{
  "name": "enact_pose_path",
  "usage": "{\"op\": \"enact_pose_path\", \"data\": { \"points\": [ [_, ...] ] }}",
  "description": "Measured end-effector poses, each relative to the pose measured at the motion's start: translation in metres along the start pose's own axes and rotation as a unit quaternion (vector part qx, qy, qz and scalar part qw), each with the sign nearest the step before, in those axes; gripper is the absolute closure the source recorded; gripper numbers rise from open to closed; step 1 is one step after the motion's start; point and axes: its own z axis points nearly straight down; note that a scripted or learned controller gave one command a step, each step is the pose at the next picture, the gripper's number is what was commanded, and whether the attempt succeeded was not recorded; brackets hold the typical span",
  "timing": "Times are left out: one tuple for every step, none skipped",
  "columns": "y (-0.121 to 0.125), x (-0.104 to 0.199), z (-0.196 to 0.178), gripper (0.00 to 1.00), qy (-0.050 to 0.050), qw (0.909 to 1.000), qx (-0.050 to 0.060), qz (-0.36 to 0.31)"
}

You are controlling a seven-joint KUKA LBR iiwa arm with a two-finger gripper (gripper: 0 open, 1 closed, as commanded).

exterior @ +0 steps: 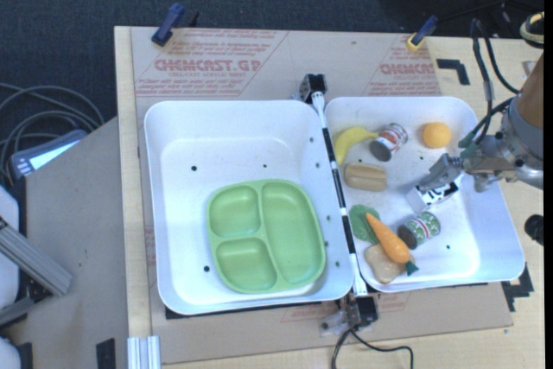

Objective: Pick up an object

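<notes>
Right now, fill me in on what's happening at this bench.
The grey arm reaches in from the right, its gripper low inside the right bin among toy food: a banana, an orange, a carrot, two small cans. Nothing looks lifted yet. The left bin holds a green divided plate.

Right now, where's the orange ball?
The orange ball sits in the right bin, near its far right corner, right of the small can and beyond the hand.

Grey arm (527, 134) reaching from right, jaws low, pointing left
</notes>
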Motion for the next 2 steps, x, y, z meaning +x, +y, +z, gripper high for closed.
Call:
{"op": "enact_pose_path", "data": {
  "points": [
    [-0.001,-0.017,0.117,0.00,0.000,1.0000,0.001,0.001],
    [0.004,-0.013,0.172,0.00,-0.004,1.0000,-0.006,0.002]
  ]
}}
